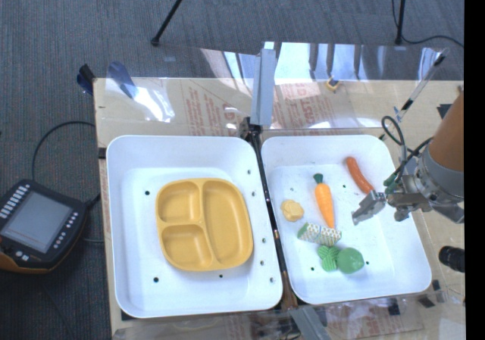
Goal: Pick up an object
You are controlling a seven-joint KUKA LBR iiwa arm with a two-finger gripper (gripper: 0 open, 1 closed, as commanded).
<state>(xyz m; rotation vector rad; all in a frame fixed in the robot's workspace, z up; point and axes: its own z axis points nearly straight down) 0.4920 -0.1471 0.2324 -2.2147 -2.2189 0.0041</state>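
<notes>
The gripper (pixel 381 204) hangs over the right bin (pixel 409 270), just right of the carrot (pixel 325 204). Its fingers are spread and hold nothing. A sausage (pixel 358 174) lies just above them.

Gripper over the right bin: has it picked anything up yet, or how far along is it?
Nothing looks picked yet. The gripper hangs over the right bin, nothing visible between its fingers. The toy carrot, sausage, corn cob, green pieces and yellow piece all lie on the bin floor. Left: lower onto one, grip, lift.
</notes>
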